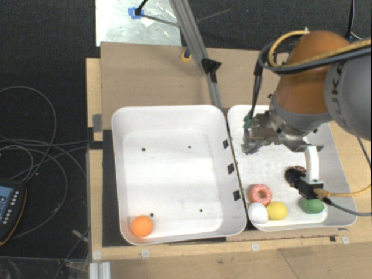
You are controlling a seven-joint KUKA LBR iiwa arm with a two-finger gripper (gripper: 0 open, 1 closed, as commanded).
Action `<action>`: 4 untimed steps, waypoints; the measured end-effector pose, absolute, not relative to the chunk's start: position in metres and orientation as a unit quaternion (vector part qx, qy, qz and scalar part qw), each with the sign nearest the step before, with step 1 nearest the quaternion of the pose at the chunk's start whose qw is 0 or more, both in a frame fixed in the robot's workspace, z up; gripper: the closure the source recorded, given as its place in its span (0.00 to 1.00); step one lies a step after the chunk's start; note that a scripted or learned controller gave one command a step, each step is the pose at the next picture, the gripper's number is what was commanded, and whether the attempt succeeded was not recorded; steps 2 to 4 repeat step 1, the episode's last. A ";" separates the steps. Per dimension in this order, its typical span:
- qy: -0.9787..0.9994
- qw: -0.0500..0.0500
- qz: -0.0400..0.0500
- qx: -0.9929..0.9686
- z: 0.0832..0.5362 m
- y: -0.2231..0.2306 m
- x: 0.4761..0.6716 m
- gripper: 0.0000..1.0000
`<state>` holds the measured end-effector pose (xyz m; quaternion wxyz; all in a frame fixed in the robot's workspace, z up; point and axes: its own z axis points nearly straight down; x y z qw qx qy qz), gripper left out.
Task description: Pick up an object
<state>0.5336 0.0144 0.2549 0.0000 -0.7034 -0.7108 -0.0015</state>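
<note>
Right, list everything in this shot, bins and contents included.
bench: one, brown, under both bins
left bin: one, white, view's left
right bin: one, white, view's right, touching the left bin
ball: one, orange, left bin, lower left corner in the view
doughnut: one, pink, right bin, by its left wall
white ball: one, white, right bin, just below the doughnut
yellow ball: one, yellow, right bin, beside the white ball
green object: one, green, right bin, lower right corner
pole: one, grey, slanting down to where the bins meet
cables: several, black, floor left of the bench
arm: one, grey and orange, from the view's right
gripper: one, dark, over the right bin's upper left
</note>
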 end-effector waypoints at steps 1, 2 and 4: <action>-0.711 0.002 0.000 -0.703 0.237 0.067 0.530 1.00; -0.711 0.002 0.000 -0.703 0.237 0.067 0.530 1.00; -0.711 0.002 0.000 -0.703 0.237 0.067 0.530 1.00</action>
